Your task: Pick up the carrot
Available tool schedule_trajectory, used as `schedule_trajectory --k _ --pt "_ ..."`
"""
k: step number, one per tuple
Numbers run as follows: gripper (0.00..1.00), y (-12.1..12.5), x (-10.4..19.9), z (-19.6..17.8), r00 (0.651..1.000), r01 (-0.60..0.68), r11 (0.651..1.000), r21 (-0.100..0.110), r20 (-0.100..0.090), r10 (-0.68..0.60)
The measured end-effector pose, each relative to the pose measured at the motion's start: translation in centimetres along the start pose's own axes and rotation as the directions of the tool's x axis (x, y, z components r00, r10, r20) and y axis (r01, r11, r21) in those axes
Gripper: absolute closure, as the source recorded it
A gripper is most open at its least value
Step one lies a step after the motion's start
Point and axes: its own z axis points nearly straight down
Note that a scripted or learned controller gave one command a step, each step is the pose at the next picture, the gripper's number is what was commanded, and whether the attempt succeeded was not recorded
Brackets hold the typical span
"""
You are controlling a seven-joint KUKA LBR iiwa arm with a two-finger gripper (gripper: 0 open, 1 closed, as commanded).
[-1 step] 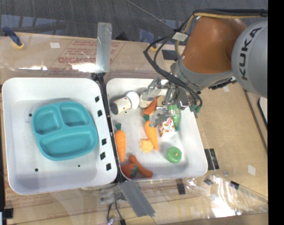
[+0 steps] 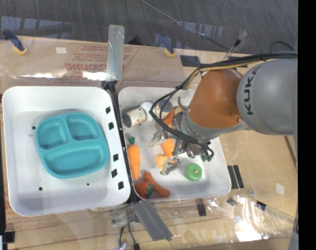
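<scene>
The carrot (image 2: 133,159) lies lengthwise along the left wall of the right bin (image 2: 220,184), orange with a small green top pointing to the far side. My gripper (image 2: 167,151) hangs low over the middle of that bin, just right of the carrot and apart from it. It sits directly over some small orange food pieces (image 2: 162,162). The arm's orange band and grey wrist hide the bin's far right part.
The left bin (image 2: 17,191) holds a teal divided plate (image 2: 72,144). In the right bin, a red sausage-like toy (image 2: 153,188) lies near the front left corner, a green apple (image 2: 194,172) at the front right, and a small can (image 2: 133,117) near the back left.
</scene>
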Motion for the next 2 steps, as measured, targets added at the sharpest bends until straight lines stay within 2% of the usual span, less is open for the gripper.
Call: schedule_trajectory --k 1,2 --pt "0.00 1.5 -0.5 2.7 1.000 0.006 1.000 0.003 0.008 -0.006" --pt "1.00 1.6 -0.6 1.7 1.000 0.015 1.000 0.004 0.011 -0.015"
